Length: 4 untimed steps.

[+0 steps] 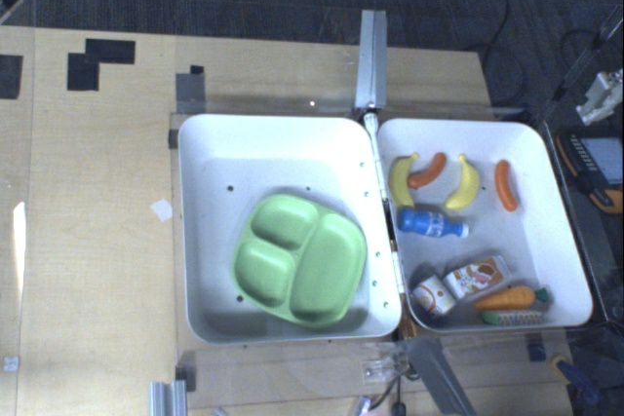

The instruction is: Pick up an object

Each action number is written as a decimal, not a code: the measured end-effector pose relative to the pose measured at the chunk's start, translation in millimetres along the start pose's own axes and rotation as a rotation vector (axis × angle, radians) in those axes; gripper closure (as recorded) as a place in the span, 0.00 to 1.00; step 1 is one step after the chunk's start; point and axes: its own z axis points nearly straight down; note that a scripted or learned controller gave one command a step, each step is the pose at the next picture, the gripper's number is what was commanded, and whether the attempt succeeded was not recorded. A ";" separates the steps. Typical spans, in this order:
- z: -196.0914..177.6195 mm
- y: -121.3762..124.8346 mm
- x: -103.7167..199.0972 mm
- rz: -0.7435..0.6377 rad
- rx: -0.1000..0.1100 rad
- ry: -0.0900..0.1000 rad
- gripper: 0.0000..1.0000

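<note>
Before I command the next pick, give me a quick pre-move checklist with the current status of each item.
1. Targets available in right white bin: ok, several toys lie there.
2. Blue plastic bottle free to grasp: ok, lying flat, apart from the rest.
3. Orange toy carrot free: not ok, against the bin's near wall, beside the small carton.
4. Red sausage isolated: ok.
5. Green divided plate in left white bin: ok, lying flat.
6. Gripper state: cannot tell.
</note>
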 end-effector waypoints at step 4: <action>12.1 -12.6 -50.7 -0.105 0.005 0.001 1.00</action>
